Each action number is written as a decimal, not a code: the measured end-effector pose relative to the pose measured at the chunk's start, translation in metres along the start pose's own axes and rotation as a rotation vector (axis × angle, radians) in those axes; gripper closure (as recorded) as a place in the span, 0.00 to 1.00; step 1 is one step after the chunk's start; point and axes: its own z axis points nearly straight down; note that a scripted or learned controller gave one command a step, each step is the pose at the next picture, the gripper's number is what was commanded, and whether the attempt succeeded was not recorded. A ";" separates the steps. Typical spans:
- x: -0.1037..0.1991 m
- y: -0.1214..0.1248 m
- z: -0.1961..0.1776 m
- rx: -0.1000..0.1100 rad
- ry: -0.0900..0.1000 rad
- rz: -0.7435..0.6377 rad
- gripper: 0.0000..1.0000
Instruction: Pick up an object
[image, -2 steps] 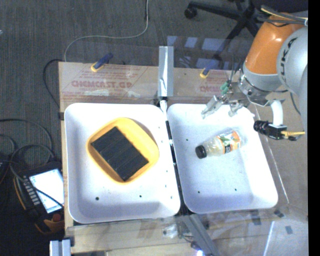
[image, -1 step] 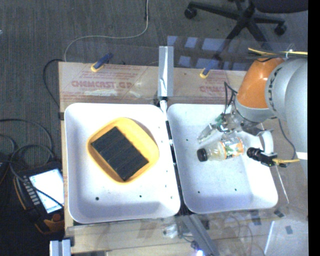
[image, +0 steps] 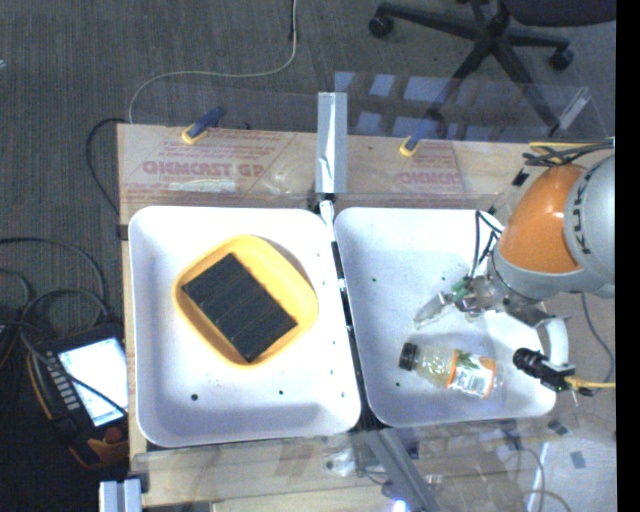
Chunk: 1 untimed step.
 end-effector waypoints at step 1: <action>0.021 -0.057 -0.001 -0.006 -0.003 -0.060 0.00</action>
